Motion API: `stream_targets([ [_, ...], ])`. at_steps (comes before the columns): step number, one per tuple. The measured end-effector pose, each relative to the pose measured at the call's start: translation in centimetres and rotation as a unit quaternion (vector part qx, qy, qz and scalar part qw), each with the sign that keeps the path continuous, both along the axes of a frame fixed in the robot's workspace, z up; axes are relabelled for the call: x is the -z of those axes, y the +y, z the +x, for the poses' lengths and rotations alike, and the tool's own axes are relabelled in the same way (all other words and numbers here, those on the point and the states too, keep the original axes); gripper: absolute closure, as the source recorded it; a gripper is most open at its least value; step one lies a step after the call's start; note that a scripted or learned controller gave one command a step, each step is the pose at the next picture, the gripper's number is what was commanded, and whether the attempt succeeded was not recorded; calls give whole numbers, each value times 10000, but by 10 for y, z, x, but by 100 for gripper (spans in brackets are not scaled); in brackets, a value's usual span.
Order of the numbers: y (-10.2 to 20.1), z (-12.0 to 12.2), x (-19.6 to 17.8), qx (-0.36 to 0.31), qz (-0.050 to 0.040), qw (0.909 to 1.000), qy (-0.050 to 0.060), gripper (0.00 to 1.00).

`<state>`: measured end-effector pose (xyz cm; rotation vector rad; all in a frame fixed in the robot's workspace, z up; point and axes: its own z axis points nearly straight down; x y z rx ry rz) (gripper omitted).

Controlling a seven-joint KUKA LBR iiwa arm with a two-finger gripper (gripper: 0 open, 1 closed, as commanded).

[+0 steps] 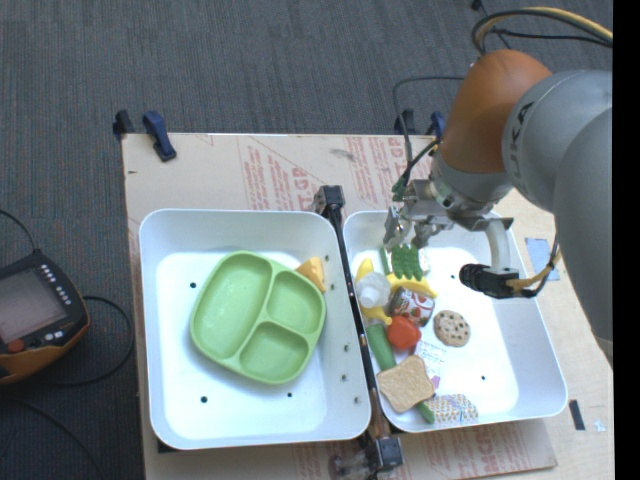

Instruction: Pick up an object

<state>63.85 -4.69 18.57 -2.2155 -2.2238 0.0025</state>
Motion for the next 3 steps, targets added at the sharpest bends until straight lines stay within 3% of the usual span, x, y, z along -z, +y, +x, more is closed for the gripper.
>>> stream_targets([
  [1,40,-51,-37,-5,1,10000,6,100],
  [2,8,-129,0,20,3,10000,20,100],
  [3,0,-40,-40,6,-4,10000,-3,100],
])
